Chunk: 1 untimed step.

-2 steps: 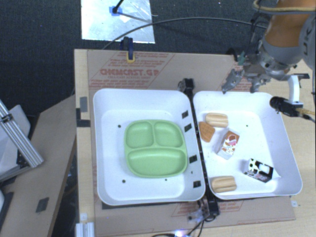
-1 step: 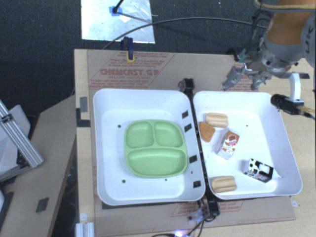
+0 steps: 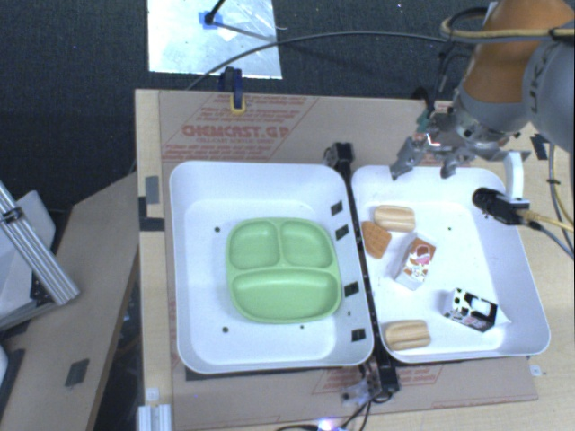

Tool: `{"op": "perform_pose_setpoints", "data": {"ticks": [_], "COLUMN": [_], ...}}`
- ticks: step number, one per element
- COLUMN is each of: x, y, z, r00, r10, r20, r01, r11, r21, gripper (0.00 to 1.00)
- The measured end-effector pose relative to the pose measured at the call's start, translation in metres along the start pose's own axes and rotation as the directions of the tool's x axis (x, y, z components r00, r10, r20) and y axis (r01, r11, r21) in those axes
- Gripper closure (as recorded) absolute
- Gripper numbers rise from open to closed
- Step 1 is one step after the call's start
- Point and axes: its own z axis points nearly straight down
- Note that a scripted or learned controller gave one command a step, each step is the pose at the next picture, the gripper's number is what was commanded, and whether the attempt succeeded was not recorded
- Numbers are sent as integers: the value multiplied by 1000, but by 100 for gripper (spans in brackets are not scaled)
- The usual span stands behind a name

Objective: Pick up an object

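Holding a green tray [image 3: 284, 269], the left bin [image 3: 199, 206] adjoins the snack-strewn right bin [image 3: 514, 277].

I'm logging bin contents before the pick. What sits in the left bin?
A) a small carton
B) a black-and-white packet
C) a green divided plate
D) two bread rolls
C: the green divided plate lies in the left bin, while the carton, rolls and packet are in the right bin.

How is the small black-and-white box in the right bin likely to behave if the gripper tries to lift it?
The black-and-white box looks small, so it is probably light. Its flat faces suggest it would slide rather than roll. It lies near the right bin wall, which may crowd the gripper.
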Motion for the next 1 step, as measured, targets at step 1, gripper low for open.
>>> {"op": "perform_pose_setpoints", "data": {"ticks": [1], "x": [7], "y": [3], "z": [45], "r00": [1000], "r10": [-1], "r20": [0], "r01": [1], "r11": [1000], "r21": [1], "gripper": [0]}}
